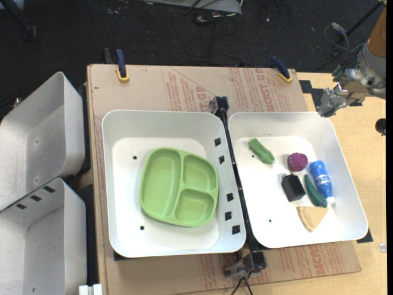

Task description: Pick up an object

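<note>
The right bin [344,229] holds several small objects: a green pod-shaped piece [261,150], a purple ball [298,161], a blue bottle with a white cap [320,178], a black block [293,187], a dark green strip [315,191] and a tan wedge [312,217]. My gripper [328,102] hangs at the far right, above the back right corner of that bin, well clear of every object. Nothing shows between its tips.
The left bin [116,226] holds a green divided plate [180,187]. Two more white bins [37,140] stand off the bench at the left. Yellow clamps [122,72] hold the cardboard base at the back.
</note>
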{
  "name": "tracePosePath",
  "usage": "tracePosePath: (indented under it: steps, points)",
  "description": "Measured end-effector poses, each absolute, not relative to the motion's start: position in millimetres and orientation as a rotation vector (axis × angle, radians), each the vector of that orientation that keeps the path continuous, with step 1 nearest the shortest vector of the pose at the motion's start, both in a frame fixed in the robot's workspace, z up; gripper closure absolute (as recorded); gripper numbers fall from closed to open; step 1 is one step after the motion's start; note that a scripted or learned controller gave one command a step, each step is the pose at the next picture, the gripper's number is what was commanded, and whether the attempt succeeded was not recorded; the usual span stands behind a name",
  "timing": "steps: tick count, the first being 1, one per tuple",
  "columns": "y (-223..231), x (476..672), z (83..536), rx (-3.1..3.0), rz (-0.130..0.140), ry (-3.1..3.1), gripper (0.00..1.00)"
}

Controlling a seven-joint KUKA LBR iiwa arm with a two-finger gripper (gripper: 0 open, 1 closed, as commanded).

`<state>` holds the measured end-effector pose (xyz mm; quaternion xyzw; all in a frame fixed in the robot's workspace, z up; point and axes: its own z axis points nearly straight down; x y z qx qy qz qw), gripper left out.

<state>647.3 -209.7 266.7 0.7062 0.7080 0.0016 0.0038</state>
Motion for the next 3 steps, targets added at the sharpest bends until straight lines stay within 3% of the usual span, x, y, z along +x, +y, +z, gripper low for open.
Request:
tracePosePath:
  steps: [1,3]
  points:
    - [-209.9,648.3,293.9,2.215,0.003,2.221,1.0]
    - [-107.0,658.0,286.6,2.215,0.0,2.229,1.0]
